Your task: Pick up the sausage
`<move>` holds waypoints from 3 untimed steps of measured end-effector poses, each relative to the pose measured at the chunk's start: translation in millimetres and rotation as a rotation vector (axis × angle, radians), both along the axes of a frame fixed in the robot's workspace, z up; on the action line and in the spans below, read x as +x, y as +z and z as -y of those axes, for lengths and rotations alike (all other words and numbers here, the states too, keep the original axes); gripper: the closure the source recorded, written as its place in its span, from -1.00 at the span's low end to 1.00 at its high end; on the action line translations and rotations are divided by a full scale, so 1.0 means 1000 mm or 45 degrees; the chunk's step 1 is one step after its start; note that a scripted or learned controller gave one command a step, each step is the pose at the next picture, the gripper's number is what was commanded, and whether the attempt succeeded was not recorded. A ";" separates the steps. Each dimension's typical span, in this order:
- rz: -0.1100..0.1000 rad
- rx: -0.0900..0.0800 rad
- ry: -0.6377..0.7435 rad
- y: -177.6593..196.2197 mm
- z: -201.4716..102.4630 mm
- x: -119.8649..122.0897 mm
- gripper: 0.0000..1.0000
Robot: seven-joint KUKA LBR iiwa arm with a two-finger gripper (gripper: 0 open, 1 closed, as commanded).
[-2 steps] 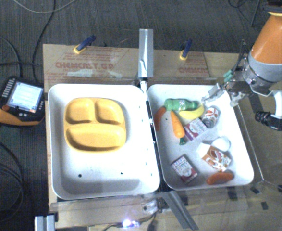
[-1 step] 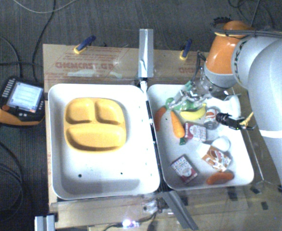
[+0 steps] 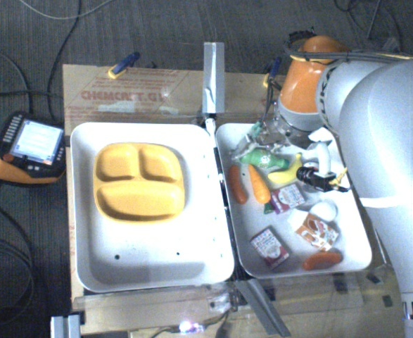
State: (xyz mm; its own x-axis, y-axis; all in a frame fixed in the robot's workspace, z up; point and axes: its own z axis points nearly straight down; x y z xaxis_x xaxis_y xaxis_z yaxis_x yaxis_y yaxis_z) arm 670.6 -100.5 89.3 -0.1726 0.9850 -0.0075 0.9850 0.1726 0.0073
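Note:
A reddish-brown sausage lies along the left wall of the right bin, beside an orange carrot. A second reddish sausage-shaped piece rests near that bin's front right corner. My gripper hangs over the bin's far end, just above a green item and a little beyond and to the right of the left-wall sausage. The orange wrist band and grey arm cover the bin's far right corner. Nothing shows in the gripper's hold.
The right bin also holds a yellow banana, a purple packet, a white egg, and two printed packets. A yellow divided tray sits in the left bin. A teach pendant lies off the bench's left side.

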 end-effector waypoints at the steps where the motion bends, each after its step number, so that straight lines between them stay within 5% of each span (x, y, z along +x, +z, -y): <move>1: 0.010 0.000 0.203 0.002 0.004 -0.051 -1.00; 3: 0.013 -0.002 0.252 0.002 0.007 -0.169 -1.00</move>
State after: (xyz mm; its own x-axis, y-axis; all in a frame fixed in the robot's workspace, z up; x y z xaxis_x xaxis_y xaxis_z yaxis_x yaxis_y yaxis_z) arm 501.4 -108.0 91.1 -0.3630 0.9317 -0.0116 0.9316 0.3632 0.0168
